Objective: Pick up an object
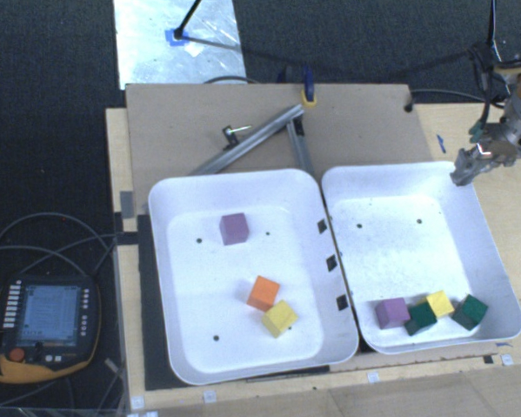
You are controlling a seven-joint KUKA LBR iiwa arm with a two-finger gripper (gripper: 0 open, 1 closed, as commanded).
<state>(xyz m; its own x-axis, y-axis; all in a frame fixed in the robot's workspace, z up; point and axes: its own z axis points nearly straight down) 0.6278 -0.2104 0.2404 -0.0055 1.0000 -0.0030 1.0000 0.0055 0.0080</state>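
Note:
The left bin (176,251) holds a purple cube (234,228) near its back, an orange cube (264,292) and a yellow cube (280,318) touching it toward the front. Along the front wall of the right bin (479,227) lie a purple cube (391,311), a dark green cube (419,317), a small yellow cube (440,303) and another green cube (470,311). My gripper (465,168) hangs at the right bin's back right corner, over its rim, far from all the cubes. Nothing shows between its fingers.
A metal bar (248,141) lies slanted on the brown board behind the left bin. Black clips (330,262) sit along the seam between the bins. A teach pendant (44,323) with cables rests on the floor at the left. Cables (488,69) trail near the arm.

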